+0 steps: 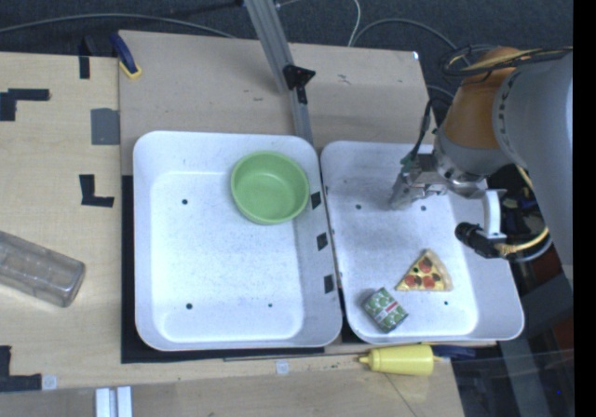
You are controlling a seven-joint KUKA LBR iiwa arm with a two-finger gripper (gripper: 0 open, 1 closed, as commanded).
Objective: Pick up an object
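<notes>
a pizza slice toy (426,274) lies flat in the right bin (372,168), near the front right part. just to its left and a bit nearer the front sits a small green box (384,308), tilted, close to the slice but not touching it. nothing is lifted.

the gripper (408,194) is low over the back part of the same bin, well apart from both things. i cannot tell if the jaws are apart or together, and nothing shows between them. the grey arm (540,127) with its orange band (470,113) comes in from the right.

in the left bin (168,313) a green bowl (269,186) stands upright near the back right corner.

on the tabletop (186,80), a yellow bottle (400,360) lies on its side just in front of the right bin. a clear plastic tub (37,269) lies far off to the left.
</notes>
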